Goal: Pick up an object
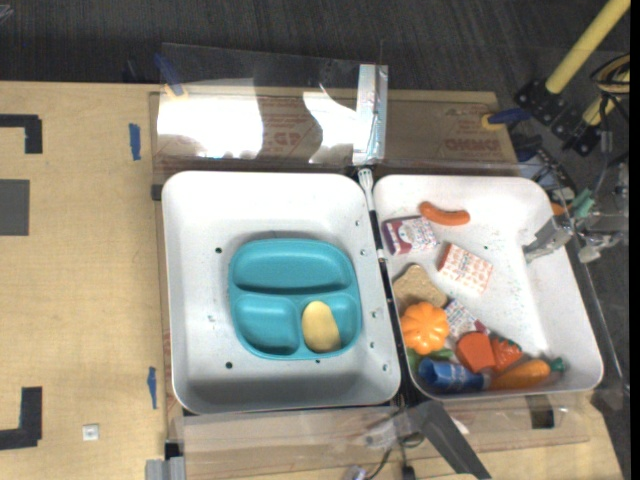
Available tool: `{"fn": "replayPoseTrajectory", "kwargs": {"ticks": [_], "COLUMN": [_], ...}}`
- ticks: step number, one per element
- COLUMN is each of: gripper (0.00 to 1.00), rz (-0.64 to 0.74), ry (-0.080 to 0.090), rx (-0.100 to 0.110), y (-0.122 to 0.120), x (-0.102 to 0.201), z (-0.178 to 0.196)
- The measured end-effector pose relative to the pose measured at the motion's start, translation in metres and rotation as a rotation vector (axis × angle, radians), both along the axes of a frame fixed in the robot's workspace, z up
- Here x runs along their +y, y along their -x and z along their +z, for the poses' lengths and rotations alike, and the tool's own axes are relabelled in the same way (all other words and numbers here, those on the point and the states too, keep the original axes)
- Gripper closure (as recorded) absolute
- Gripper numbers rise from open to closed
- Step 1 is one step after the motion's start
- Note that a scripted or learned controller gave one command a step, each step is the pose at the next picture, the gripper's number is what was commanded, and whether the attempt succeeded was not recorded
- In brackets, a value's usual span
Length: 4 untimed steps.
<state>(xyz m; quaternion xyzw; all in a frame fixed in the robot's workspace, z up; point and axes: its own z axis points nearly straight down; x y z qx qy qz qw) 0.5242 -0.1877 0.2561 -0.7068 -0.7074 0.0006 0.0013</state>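
A wooden bench [70,298] is carrying two shallow white bins side by side. The left bin [190,218] is holding a teal divided plate [290,268], and a yellowish potato-shaped toy [320,325] is lying in the plate's lower right compartment. The right bin [520,193] is holding a loose cluster of toy food: a sausage [444,214] near the top, a small maroon-and-white packet [410,235] just below it, a red-and-white checked packet [466,270], a slice of brown bread [418,286], an orange pumpkin [424,328], and, crowding the bottom edge, a blue piece [447,375], a red piece [475,351] and a carrot [522,371]. Any of these could serve as the object to pick. At the right bin's upper right rim, the tool [565,230] is hanging over the wall, and whether it is apart or together cannot be told. The risk, as I judge it, is that the tool is standing well apart from the cluster, and that the bottom pieces are touching one another, so a descent there could nudge neighbours aside or close on nothing.
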Motion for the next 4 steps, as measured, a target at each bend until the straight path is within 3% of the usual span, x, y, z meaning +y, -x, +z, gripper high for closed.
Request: {"fn": "replayPoseTrajectory", "kwargs": {"ticks": [1, 2, 3, 4], "gripper": [0.00, 0.00, 1.00, 1.00], "rz": [0.034, 0.041, 0.040, 0.132], "ry": [-0.004, 0.002, 0.003, 0.000], "rx": [0.012, -0.006, -0.008, -0.007], "y": [-0.002, -0.068, -0.068, -0.066], "x": [0.023, 0.040, 0.039, 0.113], "z": [-0.140, -0.169, -0.159, -0.069]}}
